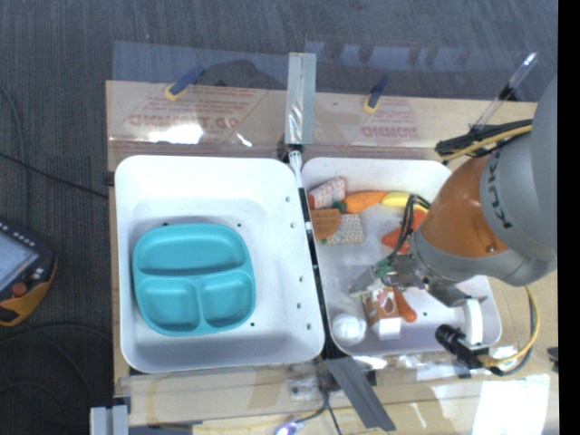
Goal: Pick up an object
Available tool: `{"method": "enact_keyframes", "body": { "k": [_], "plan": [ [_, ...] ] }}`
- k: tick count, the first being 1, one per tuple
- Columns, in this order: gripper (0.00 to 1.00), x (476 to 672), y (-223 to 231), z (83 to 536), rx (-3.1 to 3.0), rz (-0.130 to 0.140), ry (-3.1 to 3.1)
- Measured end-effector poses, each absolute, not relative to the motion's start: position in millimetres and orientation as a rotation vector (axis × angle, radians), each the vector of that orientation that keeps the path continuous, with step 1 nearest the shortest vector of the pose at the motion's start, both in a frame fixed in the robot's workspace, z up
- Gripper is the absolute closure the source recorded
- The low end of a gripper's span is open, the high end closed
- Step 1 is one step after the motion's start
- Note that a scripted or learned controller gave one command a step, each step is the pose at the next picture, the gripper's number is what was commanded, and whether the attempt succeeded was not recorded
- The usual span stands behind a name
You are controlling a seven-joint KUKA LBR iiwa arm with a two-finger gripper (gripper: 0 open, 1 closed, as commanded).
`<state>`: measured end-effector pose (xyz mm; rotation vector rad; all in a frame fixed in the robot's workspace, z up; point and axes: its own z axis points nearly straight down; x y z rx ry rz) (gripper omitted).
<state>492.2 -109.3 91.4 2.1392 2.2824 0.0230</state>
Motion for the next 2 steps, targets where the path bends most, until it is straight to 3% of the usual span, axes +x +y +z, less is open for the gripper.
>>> {"method": "enact_keyframes", "body": {
  "k": [1, 2],
  "plan": [
    [1.0, 484.9, -44, 240, 2.265, -0.007, 2.176],
    [1.0, 573.9, -19, 266, 2.295, -0.009, 2.145]
  ]
}}
